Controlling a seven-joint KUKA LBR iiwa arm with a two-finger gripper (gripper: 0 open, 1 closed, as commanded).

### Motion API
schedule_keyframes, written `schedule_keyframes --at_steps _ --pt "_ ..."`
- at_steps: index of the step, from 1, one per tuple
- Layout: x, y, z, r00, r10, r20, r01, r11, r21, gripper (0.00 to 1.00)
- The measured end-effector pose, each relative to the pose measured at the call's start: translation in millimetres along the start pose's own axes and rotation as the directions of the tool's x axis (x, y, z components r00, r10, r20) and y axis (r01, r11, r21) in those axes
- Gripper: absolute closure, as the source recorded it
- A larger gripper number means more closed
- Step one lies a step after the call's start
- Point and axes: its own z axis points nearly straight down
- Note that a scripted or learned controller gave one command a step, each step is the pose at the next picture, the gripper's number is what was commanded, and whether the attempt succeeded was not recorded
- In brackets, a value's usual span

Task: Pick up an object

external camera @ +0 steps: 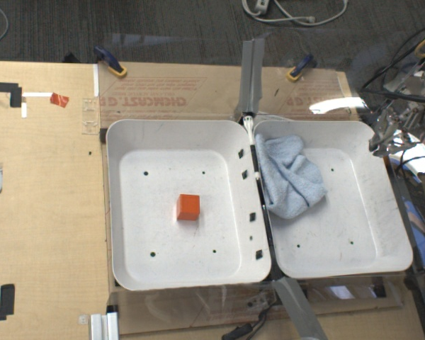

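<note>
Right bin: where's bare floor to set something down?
Right bin: bare to the right of and below the towel, which is bunched against the left wall at upper left. Left bin: the block sits near the middle, bare floor on every side of it.

Two shallow white bins sit side by side: the left bin (127,261) and the right bin (382,246). One orange block (188,207) lies in the left bin. One light blue towel (289,176) lies crumpled in the right bin. Two blue-and-yellow clamps, a left clamp (110,61) and a right clamp (300,68), grip the cardboard behind the bins.
</note>
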Motion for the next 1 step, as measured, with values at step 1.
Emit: schedule_keyframes --at_steps 1 --pt "-0.2 -0.1 -56.4 0.922 -0.387 0.0 0.387 0.922 -0.002 1.0"
